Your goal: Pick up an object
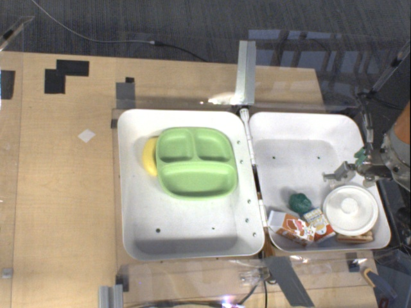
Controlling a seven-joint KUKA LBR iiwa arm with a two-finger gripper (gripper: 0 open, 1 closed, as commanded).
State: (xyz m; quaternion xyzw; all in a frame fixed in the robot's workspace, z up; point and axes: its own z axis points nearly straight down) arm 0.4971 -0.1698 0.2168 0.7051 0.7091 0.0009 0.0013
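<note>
I see the end effector [352, 167] at the right bin's [302, 133] right wall, fingers spread, holding nothing. Below it sit a white bowl [350, 209], green lump [299, 203] and packet [302, 227]. A green tray [194, 161] half-hides something yellow [149, 157].

Robotics lab: wooden bench [58, 191] with black marker patches [64, 74], two white bins [135, 191] in metal brackets [246, 72], cable [96, 37] across grey carpet [192, 11].

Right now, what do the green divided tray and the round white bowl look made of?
Green divided tray: probably moulded plastic, matte, with soft rounded compartment edges and uniform colour. Round white bowl: plastic or ceramic, smooth and slightly glossy; the look leaves it open.
</note>
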